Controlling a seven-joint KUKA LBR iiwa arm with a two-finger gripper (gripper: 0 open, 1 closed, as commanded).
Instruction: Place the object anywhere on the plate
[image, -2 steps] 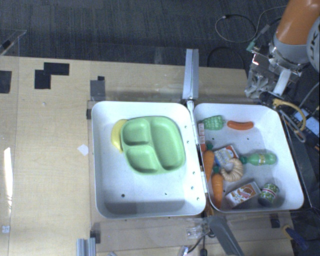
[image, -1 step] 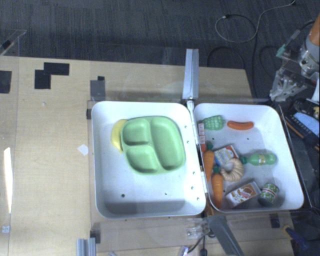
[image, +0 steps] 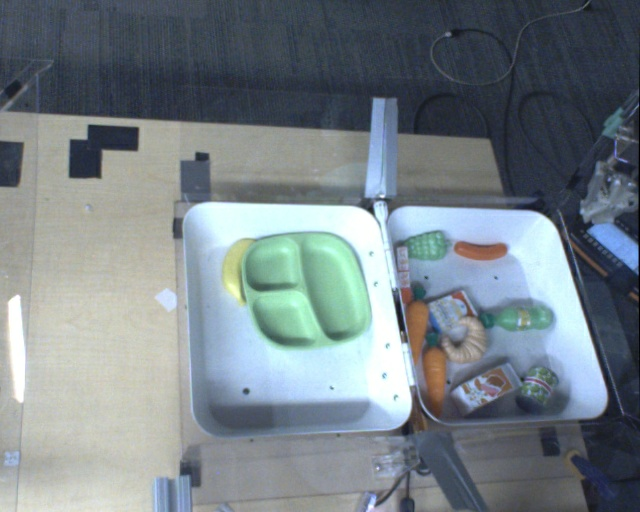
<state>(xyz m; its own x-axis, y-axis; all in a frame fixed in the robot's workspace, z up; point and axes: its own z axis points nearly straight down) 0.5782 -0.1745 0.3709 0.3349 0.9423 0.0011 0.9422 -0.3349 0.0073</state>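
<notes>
Camera view, seen from the counter side: I cannot tell whether the tool is apart or together. Nothing is clamped over either bin. Past the right edge of the right bin (image: 575, 290), near the counter's far right corner, sits a pale metal mechanism (image: 612, 180), too cut off to make out.

The loose things all lie in the right bin, and which of them is the task's object I cannot tell. By its far wall are a bumpy green piece (image: 426, 245) and, just beside it, an orange-red sausage (image: 481, 250). Toward the right wall a green bottle (image: 520, 319) lies on its side. In the near right corner is a small green can (image: 540, 386), with a red-and-white box (image: 485, 388) next to it. In the middle a tan ring (image: 464, 342) rests against a small carton (image: 450, 305). Along the left wall lie two orange carrots, one (image: 417, 325) farther back and one (image: 434, 372) nearer the front edge.

The left bin (image: 290, 410) holds the green plate (image: 305, 288), a divided one with three compartments. It sits toward the bin's far side, none of the loose things on it. A yellow piece (image: 233, 270) pokes out from under its left edge.

Black cables (image: 480, 50) trail over the dark floor beyond the counter's far edge.
</notes>
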